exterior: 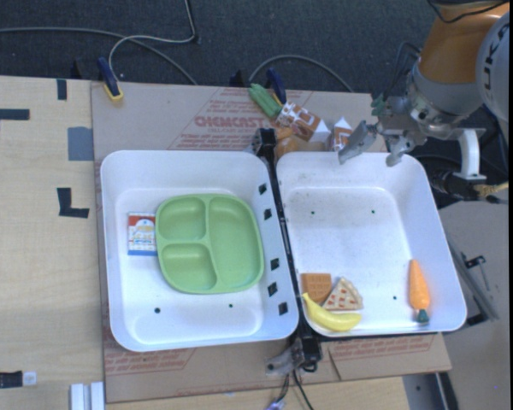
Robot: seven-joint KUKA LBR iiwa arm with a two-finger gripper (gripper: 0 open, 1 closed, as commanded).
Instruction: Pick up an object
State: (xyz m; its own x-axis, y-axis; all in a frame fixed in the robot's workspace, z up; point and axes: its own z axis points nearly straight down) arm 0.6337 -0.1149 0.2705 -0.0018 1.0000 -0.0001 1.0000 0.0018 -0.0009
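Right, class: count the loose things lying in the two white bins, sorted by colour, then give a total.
Green: 1, divided plastic plate
Yellow: 1, banana
Orange: 1, carrot
Tan: 2, square cracker, triangular sandwich piece
Multicoloured: 1, small printed box
Total: 6

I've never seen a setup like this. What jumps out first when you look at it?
Probably the green divided plate in the left bin, with a small card beside it. In the right bin toy food sits along the near edge: a banana, a carrot. The gripper hangs open over that bin's far edge, holding nothing.
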